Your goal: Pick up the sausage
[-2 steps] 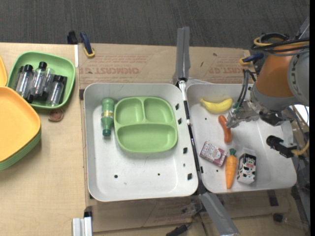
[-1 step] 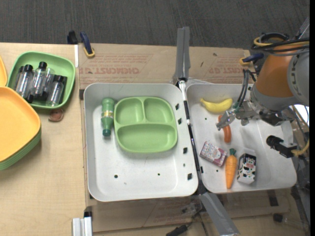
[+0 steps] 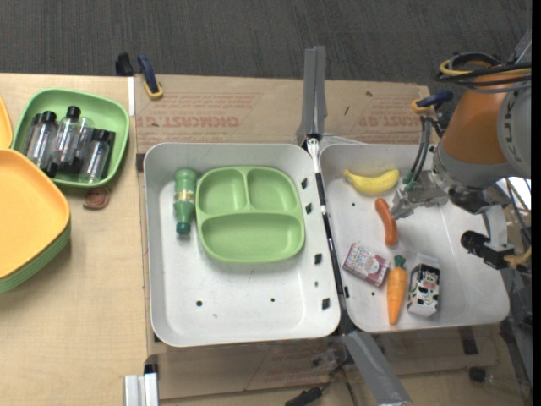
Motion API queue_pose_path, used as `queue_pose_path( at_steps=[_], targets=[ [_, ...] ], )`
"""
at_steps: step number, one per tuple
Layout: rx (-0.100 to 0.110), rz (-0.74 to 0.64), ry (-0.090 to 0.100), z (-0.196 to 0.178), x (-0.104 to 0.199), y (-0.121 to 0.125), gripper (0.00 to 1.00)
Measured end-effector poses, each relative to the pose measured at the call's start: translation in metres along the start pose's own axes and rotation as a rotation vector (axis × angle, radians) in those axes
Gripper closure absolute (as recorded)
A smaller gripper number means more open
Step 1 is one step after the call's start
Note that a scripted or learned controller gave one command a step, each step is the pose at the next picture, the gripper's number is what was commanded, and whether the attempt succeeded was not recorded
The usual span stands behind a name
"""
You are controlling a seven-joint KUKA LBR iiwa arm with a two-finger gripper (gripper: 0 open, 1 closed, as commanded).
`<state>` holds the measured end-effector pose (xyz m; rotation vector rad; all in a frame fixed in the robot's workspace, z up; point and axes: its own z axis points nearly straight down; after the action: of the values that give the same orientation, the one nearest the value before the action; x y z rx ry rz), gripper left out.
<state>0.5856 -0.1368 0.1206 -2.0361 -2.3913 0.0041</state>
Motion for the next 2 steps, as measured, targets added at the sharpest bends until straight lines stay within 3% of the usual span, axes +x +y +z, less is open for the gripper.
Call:
queue_pose_path(
  at_steps=[1,2],
  targets=[
    [0.000,0.000,0.000,0.0000,0.0001,0.0000,0.00],
    [0.001,0.003,0.000,-0.0087,-0.0012,-0.0004,1.00]
  ],
)
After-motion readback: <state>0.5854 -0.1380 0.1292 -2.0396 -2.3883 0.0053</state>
